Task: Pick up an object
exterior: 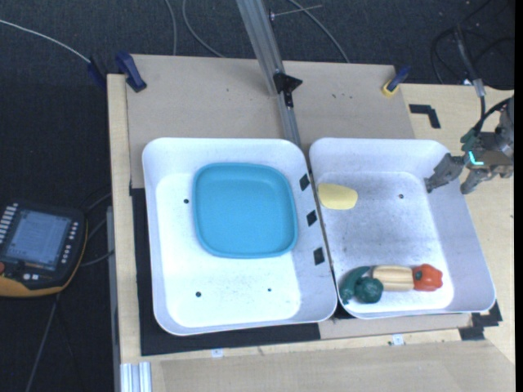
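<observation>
Both white bins look like smooth moulded plastic; the right bin (458, 243) has a floor speckled with grey scuffing, the left bin (167, 219) is cleaner. The blue plate (243, 209) is matt, even-toned plastic. The yellow piece (337, 196), green piece (362, 288), tan piece (392, 278) and red piece (426, 278) look like smooth plastic. The bench (204, 96) is matt pale board. The slanted rail (257, 23) is dull metal.

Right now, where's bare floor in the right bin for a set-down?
Free: the right bin's middle, between the yellow piece at its upper-left and the near-edge row. Crowded: that row, green piece, tan piece and red piece packed together. The gripper sits at the upper-right rim. The left bin is mostly covered by the blue plate.
</observation>
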You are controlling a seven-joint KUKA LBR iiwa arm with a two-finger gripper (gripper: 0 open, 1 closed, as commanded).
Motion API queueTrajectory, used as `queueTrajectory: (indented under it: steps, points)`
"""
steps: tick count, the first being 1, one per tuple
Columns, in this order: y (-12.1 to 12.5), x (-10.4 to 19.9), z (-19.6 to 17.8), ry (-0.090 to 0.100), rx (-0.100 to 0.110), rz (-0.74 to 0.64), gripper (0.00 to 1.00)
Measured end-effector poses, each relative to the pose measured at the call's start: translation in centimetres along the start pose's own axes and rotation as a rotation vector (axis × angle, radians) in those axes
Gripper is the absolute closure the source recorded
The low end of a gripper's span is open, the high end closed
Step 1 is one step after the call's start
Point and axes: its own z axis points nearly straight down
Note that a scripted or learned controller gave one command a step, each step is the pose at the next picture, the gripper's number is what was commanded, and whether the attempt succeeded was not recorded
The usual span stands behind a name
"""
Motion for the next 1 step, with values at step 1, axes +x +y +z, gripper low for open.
queueTrajectory:
  steps: [1]
  points:
    - [0.0,0.0,0.01,0.0,0.0,0.0,0.0]
